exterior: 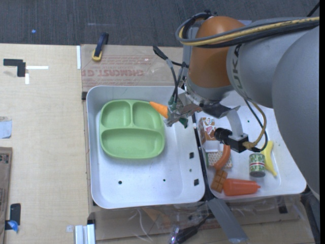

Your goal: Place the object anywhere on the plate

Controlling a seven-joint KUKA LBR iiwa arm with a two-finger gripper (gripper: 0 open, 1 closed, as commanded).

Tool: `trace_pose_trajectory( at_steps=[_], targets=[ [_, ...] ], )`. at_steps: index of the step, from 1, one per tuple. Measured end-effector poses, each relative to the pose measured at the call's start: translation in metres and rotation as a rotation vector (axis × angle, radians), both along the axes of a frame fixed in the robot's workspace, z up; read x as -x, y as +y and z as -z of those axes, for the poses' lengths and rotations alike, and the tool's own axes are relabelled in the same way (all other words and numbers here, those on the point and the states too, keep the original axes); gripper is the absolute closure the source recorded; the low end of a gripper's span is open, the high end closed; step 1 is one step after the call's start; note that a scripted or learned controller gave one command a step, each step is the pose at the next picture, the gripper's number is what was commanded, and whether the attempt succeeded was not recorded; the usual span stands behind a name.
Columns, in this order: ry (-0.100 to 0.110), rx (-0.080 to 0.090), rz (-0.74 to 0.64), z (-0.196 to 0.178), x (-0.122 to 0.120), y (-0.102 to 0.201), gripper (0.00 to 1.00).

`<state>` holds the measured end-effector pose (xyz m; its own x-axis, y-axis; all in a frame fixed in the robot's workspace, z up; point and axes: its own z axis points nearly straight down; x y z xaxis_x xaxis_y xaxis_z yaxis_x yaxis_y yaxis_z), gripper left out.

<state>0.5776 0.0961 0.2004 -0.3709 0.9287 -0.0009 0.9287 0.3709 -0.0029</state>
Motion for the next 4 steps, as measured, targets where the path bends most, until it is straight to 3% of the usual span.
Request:
trace_pose_trajectory(
  at_steps=[1,2,3,4],
  targets=[
    [0.0,0.001,0.063,0.015,-0.003,0.069,1.0],
    [-0.001,0.001,0.062,0.015,-0.003,0.069,0.0],
    [0.0,0.003,0.062,0.006,-0.004,0.068,1.0],
    [-0.001,0.001,0.059,0.081,-0.012,0.106,1.0]
  ],
)
